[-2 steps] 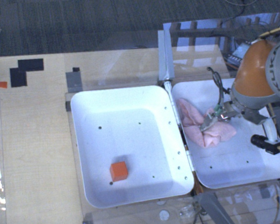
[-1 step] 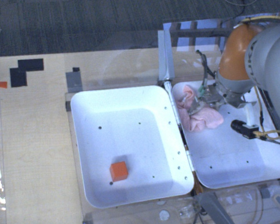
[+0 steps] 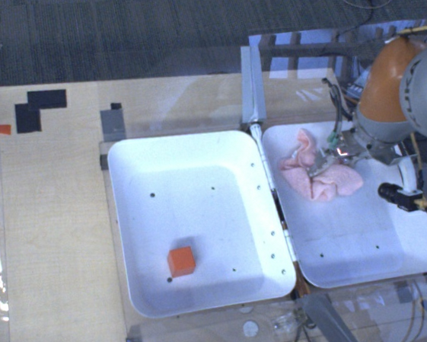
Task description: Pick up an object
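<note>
A crumpled pink cloth [image 3: 317,175] lies in the upper part of the right bin [image 3: 377,259]. My gripper [image 3: 329,159] is down at the cloth's right upper edge, touching or just above it. An orange block [image 3: 182,261] sits in the lower left part of the left bin [image 3: 144,166], far from the gripper. The grey arm with its orange band [image 3: 388,85] comes in from the upper right.
A metal divider [image 3: 251,85] runs up between the two bins. Black and orange markers [image 3: 34,110] lie on the wooden bench at the far left. Cables and a black fitting [image 3: 400,195] hang beside the arm over the right bin.
</note>
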{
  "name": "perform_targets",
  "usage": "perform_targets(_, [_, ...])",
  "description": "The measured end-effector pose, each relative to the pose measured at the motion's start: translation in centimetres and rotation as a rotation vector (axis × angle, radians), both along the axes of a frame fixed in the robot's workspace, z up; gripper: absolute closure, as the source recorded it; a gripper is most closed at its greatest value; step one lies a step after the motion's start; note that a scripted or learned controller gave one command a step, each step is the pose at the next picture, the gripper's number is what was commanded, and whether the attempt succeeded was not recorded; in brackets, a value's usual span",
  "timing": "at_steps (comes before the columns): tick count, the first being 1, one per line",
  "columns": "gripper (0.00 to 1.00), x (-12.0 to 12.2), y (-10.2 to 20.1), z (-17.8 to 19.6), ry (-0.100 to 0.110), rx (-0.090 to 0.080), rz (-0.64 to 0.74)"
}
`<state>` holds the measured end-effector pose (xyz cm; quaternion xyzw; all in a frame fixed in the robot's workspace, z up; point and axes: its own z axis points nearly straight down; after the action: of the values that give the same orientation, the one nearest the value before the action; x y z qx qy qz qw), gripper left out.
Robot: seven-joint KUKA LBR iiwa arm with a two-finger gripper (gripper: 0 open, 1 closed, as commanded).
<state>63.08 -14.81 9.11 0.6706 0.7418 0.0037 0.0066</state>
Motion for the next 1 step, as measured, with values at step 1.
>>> perform_targets(1, [0.00, 2.16, -5.70, -0.02, 0.002, -0.001, 0.047])
